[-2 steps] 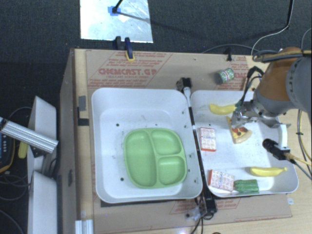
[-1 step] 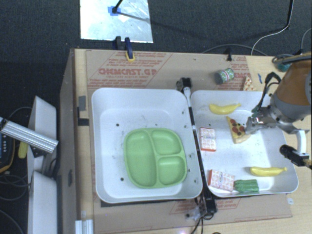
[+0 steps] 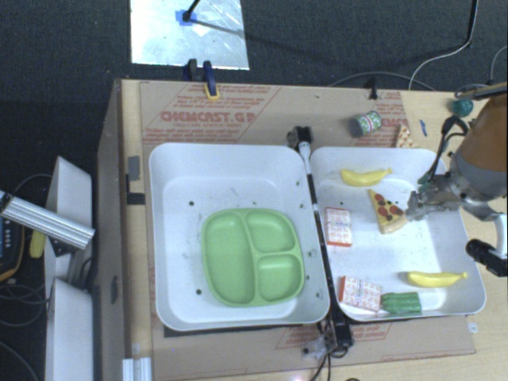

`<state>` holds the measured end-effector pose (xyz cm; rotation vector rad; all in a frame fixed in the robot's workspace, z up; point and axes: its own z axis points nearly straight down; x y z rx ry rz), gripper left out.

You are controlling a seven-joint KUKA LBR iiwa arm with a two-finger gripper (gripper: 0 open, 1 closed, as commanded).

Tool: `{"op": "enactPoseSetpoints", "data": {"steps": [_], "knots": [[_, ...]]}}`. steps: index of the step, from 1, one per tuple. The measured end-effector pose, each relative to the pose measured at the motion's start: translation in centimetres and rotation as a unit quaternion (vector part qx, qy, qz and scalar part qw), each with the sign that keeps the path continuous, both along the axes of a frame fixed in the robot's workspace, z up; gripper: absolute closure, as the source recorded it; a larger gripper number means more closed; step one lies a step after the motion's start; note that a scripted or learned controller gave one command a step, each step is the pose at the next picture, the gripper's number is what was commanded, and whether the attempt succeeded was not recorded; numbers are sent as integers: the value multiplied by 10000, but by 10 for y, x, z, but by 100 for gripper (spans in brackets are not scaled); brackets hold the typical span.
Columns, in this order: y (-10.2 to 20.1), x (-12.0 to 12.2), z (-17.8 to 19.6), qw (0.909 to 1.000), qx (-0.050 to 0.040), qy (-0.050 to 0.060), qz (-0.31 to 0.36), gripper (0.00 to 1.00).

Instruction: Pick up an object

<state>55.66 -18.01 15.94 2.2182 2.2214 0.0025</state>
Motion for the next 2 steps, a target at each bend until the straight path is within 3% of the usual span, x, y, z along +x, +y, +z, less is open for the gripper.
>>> {"op": "enactPoseSetpoints", "data": {"steps": [1, 2], "knots": [[0, 1, 10, 10000, 2, -7, 7, 100], [17, 7, -39, 10000, 3, 16, 11, 100]]}}
